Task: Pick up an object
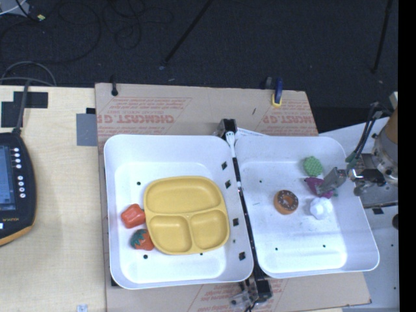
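Small purple object [320, 186], shape unclear, partly hidden at grey two-finger gripper [333, 179]; jaw state impossible to tell; beside glazed brown doughnut [286, 201].

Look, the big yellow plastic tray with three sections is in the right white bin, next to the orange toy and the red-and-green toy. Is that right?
Not quite. The camera view shows the big yellow plastic tray with three sections in the left white bin, not the right one. The orange toy and the red-and-green toy do sit right beside it there.
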`<state>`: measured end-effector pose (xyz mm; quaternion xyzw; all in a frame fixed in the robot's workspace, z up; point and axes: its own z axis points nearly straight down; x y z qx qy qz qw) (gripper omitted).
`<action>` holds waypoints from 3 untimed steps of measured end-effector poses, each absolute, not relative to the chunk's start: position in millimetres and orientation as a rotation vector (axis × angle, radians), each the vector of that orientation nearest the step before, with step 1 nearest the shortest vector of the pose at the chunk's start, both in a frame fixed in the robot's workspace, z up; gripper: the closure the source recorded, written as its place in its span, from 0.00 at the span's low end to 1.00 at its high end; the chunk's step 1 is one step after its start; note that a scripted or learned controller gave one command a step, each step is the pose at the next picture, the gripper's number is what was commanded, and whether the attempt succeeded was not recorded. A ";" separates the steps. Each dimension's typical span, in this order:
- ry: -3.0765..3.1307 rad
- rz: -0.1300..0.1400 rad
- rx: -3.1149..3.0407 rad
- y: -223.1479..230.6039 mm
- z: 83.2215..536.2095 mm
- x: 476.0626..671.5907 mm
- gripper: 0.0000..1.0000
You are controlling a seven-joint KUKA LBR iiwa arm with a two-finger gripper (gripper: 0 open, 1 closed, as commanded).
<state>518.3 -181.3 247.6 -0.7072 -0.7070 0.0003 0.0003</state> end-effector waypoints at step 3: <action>-2.226 -0.003 -2.216 -144.2 87.7 615.7 0.00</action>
